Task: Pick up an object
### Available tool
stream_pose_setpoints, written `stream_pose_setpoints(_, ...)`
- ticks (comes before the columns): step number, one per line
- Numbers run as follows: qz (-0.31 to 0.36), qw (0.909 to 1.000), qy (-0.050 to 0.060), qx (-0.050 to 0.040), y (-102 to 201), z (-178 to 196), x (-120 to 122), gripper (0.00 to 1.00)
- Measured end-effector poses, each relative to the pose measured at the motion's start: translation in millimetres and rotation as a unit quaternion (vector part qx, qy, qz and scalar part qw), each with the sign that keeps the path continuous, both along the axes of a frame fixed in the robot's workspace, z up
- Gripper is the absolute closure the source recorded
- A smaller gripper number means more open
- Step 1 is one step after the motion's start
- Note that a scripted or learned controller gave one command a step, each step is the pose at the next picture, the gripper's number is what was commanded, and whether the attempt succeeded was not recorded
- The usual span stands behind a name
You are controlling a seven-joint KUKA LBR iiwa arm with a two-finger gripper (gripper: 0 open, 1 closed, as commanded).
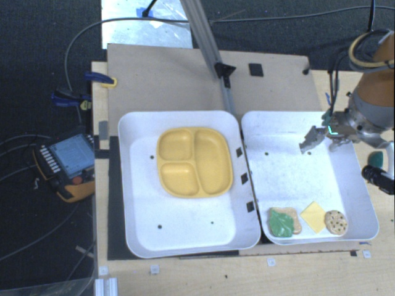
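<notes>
Because the claw (pixel 311 142) hangs at the right bin's (pixel 271 165) far edge, the food pieces (pixel 307 220) along its near edge lie untouched; whether the claw is apart, I cannot tell.

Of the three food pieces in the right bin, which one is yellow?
The cheese slice, a plain yellow square lying in the middle of the row. The sandwich to its left in the view is green and tan, and the cookie to its right is round and speckled brown.

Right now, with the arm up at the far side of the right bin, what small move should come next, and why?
Probably bring the gripper toward the bin's near edge, to above the cookie. All three toy foods, the cookie, the cheese slice and the green-topped toast, lie along that near wall, well apart from the gripper, which hangs over bare floor of the right bin.
</notes>
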State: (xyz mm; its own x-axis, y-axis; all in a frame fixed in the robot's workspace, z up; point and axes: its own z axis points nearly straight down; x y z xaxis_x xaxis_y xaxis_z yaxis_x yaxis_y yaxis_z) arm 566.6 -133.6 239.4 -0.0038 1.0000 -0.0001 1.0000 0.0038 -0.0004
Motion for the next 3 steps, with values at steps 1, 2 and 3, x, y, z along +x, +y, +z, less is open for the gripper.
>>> stream_pose_setpoints(1, 0.000, 1.0000, -0.001, -0.0002, 0, 1, 0, 0.00)
stream_pose_setpoints(2, 0.001, 1.0000, 0.000, 0.0002, 7, -55, 7, 0.00)
stream_pose_setpoints(3, -0.001, 1.0000, 0.001, 0.0003, 12, -116, 10, 0.00)
